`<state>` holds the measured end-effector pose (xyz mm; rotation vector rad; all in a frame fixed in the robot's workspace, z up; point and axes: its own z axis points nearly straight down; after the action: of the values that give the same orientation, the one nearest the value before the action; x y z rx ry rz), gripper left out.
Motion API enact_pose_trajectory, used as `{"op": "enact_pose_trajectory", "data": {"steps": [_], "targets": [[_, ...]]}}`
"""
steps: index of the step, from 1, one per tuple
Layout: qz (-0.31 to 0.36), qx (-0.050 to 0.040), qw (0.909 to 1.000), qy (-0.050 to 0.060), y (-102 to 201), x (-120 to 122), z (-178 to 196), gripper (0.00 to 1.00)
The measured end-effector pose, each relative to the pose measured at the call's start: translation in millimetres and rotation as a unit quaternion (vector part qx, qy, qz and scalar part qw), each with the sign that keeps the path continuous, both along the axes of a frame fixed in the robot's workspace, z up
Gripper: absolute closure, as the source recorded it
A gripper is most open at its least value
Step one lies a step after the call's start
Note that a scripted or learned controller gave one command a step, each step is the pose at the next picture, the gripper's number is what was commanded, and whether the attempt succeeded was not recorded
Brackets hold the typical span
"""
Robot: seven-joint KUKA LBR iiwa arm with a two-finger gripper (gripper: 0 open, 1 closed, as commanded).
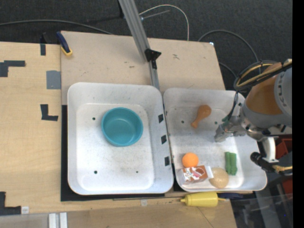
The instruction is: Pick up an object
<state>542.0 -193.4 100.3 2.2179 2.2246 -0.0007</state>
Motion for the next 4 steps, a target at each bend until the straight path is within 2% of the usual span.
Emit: {"op": "enact_pose_trajectory", "data": {"steps": [3,4], "targets": [[-0.001,-0.0006,1.0,-0.002,2.3,0.9,140.6,1.0],[0.002,0.0011,1.0,0.0,50.9,8.0,147.1,1.0]]}}
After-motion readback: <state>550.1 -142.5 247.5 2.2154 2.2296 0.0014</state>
